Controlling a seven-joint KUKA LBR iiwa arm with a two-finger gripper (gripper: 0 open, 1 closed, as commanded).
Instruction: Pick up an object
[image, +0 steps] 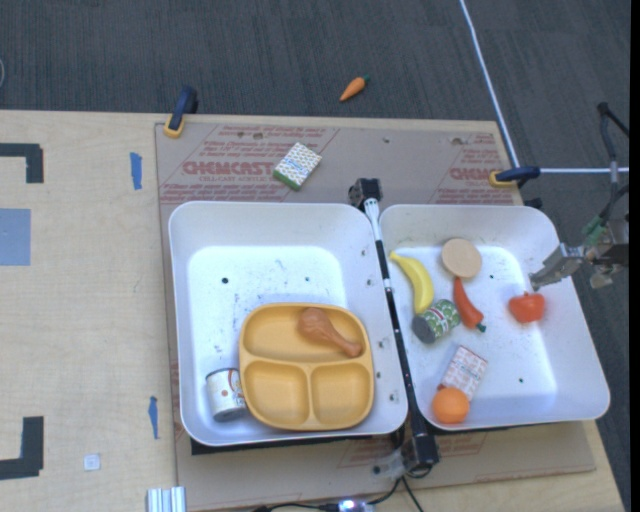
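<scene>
1. The jaws of the gripper (553, 268) hover at the right bin's (580, 395) far right rim; whether spread, cannot tell.
2. A red tomato (527, 307) lies just below them.

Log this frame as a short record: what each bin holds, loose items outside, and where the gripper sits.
left bin: yellow divided plate with drumstick in its top section; small can beside it
right bin: banana, round bread, chili, green can, tomato, orange, small carton
outside: box, carrot
gripper: right bin's right edge, above the tomato
</scene>
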